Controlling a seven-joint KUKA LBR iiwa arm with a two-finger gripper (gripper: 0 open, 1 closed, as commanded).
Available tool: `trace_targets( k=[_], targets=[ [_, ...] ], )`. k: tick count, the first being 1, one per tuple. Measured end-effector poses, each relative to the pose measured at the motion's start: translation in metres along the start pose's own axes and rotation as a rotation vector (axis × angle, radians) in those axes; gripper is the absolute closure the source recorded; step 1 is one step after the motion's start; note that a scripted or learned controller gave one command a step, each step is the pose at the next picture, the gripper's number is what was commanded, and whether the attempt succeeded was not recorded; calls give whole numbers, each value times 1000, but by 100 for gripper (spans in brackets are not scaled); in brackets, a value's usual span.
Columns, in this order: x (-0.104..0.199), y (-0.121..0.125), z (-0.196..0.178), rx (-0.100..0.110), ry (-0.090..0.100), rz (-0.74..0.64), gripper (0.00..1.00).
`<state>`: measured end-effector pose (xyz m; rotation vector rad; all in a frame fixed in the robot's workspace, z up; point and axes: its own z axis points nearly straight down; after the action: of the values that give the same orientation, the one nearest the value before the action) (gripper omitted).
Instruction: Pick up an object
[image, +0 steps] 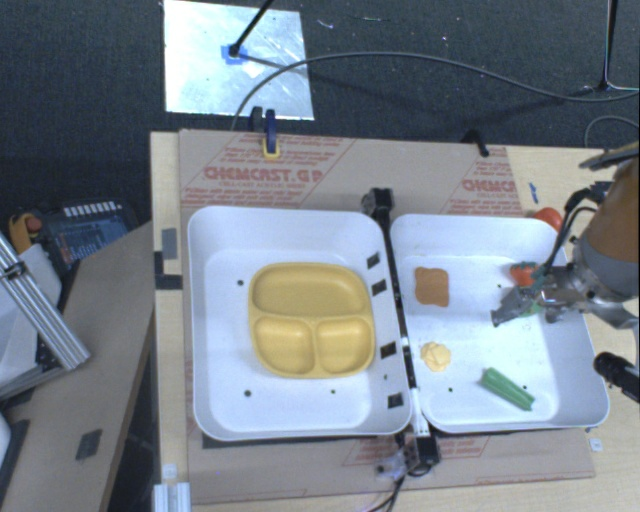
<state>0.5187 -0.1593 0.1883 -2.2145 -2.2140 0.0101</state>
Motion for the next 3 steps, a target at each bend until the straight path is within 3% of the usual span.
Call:
trace_targets(
  k=[1, 3],
  targets=[
    [0, 3, -7, -13, -2, -3, 0],
    [9, 13, 85, -10, -2, -2, 0]
  ],
)
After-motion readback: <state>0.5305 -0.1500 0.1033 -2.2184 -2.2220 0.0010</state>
